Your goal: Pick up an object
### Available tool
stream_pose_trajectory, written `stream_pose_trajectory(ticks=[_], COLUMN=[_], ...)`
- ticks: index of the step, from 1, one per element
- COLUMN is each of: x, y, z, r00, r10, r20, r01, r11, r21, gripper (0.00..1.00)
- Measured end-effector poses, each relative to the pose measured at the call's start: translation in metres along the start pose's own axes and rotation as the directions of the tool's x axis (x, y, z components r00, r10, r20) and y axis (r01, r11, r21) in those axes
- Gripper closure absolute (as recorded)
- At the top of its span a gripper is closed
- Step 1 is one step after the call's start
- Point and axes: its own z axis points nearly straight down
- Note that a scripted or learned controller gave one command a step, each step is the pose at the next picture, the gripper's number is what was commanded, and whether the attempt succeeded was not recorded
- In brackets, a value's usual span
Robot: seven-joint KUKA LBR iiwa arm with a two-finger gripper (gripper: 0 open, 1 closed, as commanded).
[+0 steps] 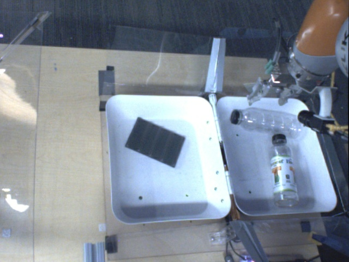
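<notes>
In the right bin (322,201) lie two clear plastic bottles. One bottle (267,119) with a black cap lies crosswise near the far wall, cap to the left. The other bottle (283,172), with a white and orange label and a dark cap, lies lengthwise in the middle. A dark grey flat rectangular pad (155,141) rests in the left bin (163,201). My gripper (270,93) hangs over the right bin's far rim, just above the crosswise bottle. Its two fingers are spread open with nothing between them.
A metal divider post (215,64) stands behind the gap between the bins. The arm's orange band (323,21) and grey wrist fill the upper right corner. A black-tipped tool (312,119) juts in by the right bin's far right corner.
</notes>
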Motion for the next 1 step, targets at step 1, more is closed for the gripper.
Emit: stream_pose_trajectory(ticks=[1], x=[-0.0662], y=[0.0218], z=[0.1123], r00=[1.000], r10=[-0.022], r20=[0.002], r01=[0.022], r11=[1.000], r21=[-0.005], gripper=[0.00])
